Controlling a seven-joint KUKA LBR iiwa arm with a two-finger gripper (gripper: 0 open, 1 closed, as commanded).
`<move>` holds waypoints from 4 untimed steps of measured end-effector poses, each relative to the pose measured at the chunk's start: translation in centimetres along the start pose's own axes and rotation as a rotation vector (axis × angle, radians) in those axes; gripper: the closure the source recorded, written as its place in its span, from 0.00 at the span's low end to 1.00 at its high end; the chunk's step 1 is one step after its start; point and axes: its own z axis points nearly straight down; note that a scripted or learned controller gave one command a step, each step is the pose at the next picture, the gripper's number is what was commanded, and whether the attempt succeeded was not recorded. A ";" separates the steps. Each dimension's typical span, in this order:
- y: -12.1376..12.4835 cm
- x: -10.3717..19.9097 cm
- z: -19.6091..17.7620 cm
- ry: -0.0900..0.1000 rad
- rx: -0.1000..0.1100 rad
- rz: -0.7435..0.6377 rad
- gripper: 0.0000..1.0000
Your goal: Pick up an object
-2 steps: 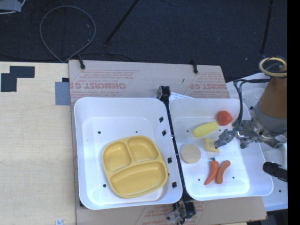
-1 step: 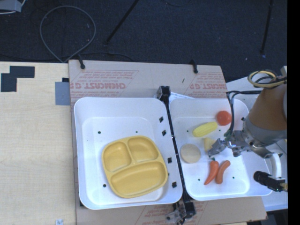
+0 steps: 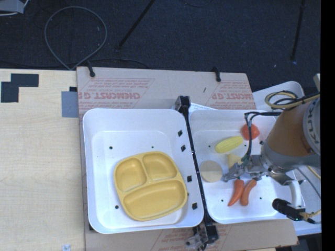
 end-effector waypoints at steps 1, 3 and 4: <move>0.0 -0.1 -0.9 0.002 0.003 0.004 1.00; 1.7 -0.2 -9.5 -0.002 -0.004 -0.002 1.00; 1.8 -0.3 -12.5 -0.002 -0.003 -0.003 1.00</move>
